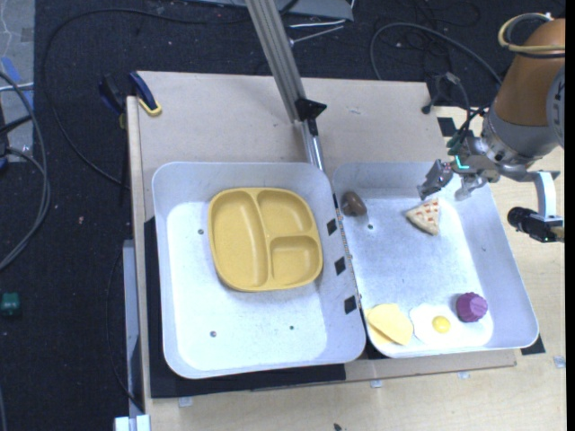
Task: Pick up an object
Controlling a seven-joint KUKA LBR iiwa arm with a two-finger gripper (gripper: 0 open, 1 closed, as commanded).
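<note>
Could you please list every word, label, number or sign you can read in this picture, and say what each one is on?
None: no word, number or brand can be read here.
The yellow divided plate, the pizza slice toy, the fried egg toy and the purple toy bear no print.
The small black tabs between the white bins are too small to tell whether they carry any marking.

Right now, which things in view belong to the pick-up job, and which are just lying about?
Belonging to the job:
- gripper, above the right bin
- pizza slice, nearest it
- brown lump
- yellow slice
- fried egg
- purple piece

Lying about:
- yellow divided plate in the left bin
- metal pole
- blue-and-yellow clamp
</note>
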